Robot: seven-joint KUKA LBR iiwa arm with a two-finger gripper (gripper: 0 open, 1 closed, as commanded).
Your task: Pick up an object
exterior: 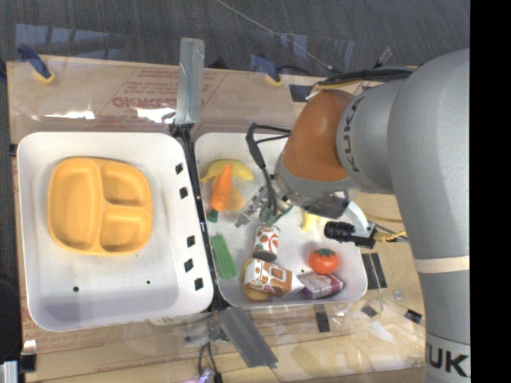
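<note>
One yellow tray [99, 205], one carrot [220, 187], one tomato [323, 261], two cans [267, 241]; tool [257, 208] state impossible to tell.

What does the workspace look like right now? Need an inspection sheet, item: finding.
Surface: two white bins, left bin and right bin, on taped cardboard.
Job's things: in the right bin a carrot on a banana, a green block, a small can, a patterned carton, a tomato, a purple packet.
Clutter: yellow divided tray in the left bin.
Grippers: gripper low in the right bin beside the can; grip unclear.
Cables: black cable looping at the wrist.
Surroundings: dark carpet.
</note>
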